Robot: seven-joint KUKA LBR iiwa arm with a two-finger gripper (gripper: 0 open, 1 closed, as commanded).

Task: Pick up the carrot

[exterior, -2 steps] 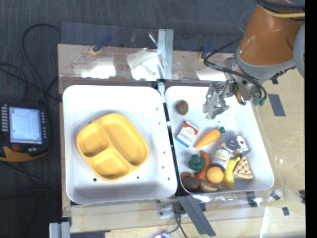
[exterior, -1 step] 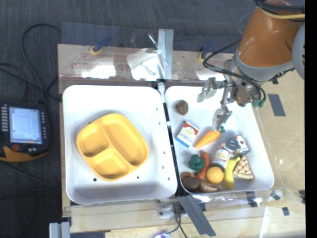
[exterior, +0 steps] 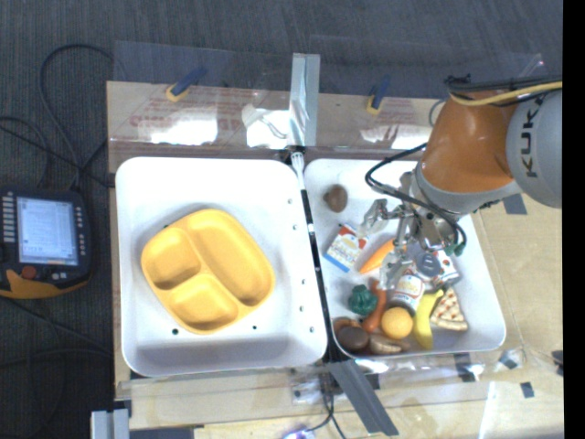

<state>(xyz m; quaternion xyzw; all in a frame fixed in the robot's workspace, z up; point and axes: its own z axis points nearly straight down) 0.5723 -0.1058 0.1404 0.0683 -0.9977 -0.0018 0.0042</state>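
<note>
The carrot (exterior: 375, 258) is a short orange piece lying at a slant in the middle of the right bin (exterior: 484, 327), between a small carton (exterior: 345, 247) and the gripper. My gripper (exterior: 400, 243) hangs low over the bin under the orange wrist band, just right of the carrot and partly covering its right end. From this angle I see nothing clearly lifted by it. A second orange piece with a green top (exterior: 367, 304) lies just below.
The right bin also holds a brown ball (exterior: 336, 198), a jar (exterior: 407, 287), a lemon (exterior: 396, 323), a banana (exterior: 424, 316), a pizza slice (exterior: 448, 311) and brown items (exterior: 352, 336). The left bin (exterior: 137, 337) holds a yellow divided plate (exterior: 207, 268).
</note>
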